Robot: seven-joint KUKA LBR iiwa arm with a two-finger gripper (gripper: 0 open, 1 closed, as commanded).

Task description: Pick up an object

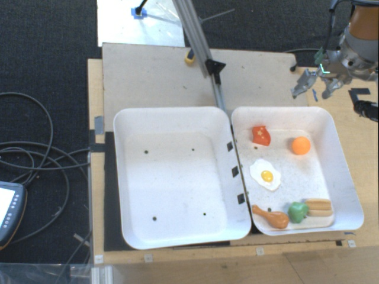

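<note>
Up at the top right corner of your view, the arm (362,22) comes in from the right, its orange band showing above the wrist, and carries the hand (317,86) above the bare tabletop (160,78), just beyond the far rim of the right bin (340,152). You can see its two fingers (303,83) spread apart and pointing down to the left, with nothing between them and nothing touched. No writing can be read anywhere. Your objects all lie in the right bin: a red piece (261,135) and an orange ball (301,145) near the far side, a fried egg (265,175) in the middle, and a drumstick (271,216), a green piece (298,211) and a hot dog (318,206) along the near edge. Beside it sits the left bin (127,176).
</note>
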